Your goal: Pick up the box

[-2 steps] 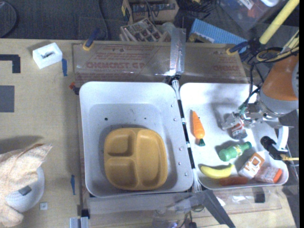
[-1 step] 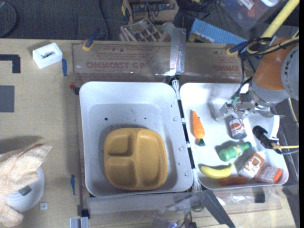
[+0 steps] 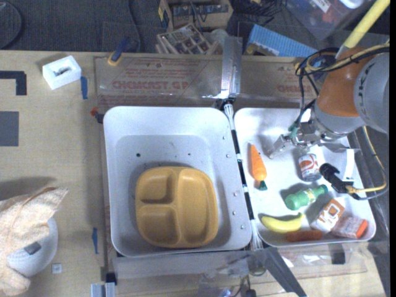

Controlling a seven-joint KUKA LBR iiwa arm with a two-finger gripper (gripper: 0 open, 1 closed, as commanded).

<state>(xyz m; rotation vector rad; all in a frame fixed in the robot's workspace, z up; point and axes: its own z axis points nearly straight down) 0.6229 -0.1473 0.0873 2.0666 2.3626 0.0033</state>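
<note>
Above can (image 3: 307, 166), claw (image 3: 291, 139) hovers, grip state unclear. Box (image 3: 332, 215) beyond can, beside banana (image 3: 281, 222); approach vertically, avoid green bottle (image 3: 304, 197).

Faint red lettering runs along the clear panel (image 3: 162, 84) behind the bins, too blurred to read.

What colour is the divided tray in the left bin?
Mustard yellow, plain with no pattern; the divided tray shows best in the camera view.
</note>
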